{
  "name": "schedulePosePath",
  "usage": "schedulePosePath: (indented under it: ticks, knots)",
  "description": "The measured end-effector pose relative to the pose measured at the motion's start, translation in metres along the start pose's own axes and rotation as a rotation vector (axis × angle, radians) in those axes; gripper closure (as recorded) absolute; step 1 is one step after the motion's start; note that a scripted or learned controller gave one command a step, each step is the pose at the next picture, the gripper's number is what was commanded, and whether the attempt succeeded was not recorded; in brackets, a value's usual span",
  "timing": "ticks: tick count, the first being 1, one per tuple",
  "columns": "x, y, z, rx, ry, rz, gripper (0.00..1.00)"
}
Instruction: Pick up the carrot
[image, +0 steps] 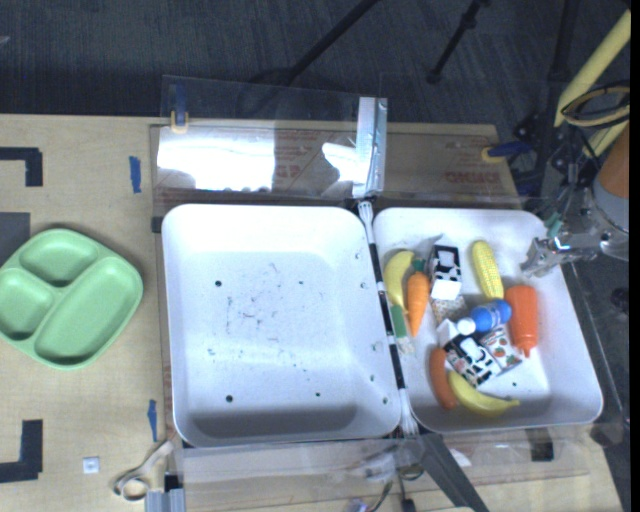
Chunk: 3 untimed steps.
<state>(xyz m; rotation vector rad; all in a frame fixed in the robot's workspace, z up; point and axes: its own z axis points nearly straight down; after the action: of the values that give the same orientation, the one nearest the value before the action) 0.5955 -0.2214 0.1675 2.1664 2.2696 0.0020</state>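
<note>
1. Camera view: the gripper (545, 252) sits at the far right edge of the right bin (580, 395), low over the rim; whether it is open or closed cannot be told from here, and nothing can be seen held by it.
2. The carrot (417, 300) lies in the left part of the right bin, running near to far, just right of a yellow banana (397, 270) and touching or nearly touching a black-and-white carton (444, 272) on its right.
3. In my judgement the step in hand is the approach: the gripper is well apart from the carrot, with the pile of items between them.
4. To do it well, the gripper should travel left above the clutter, then come down over the carrot's middle with its closing line across the carrot's width, since the banana and carton crowd both sides.
5. A likely mistake is confusing targets: a larger orange item (523, 316) lies near the gripper, and an orange-red piece (440, 372) lies near the front.
6. Count in the right bin: one carrot, two bananas (the second (480, 398) at the near side), one corn cob (487, 268), one blue-capped bottle (480, 322), two other orange items, and some black-and-white packages.
7. The left bin (190, 240) holds nothing I can see; one green divided plate (66, 296) sits on the bench to the left.
</note>
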Motion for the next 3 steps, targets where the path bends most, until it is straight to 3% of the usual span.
schedulePosePath:
  ticks: [1, 2, 3]
  knots:
    - [0.0, -0.034, -0.013, 0.003, 0.003, -0.164, 1.0]
    - [-0.002, 0.032, 0.014, -0.002, 0.0, -0.37, 1.0]
    - [0.001, -0.089, 0.002, 0.0, 0.002, -0.775, 1.0]
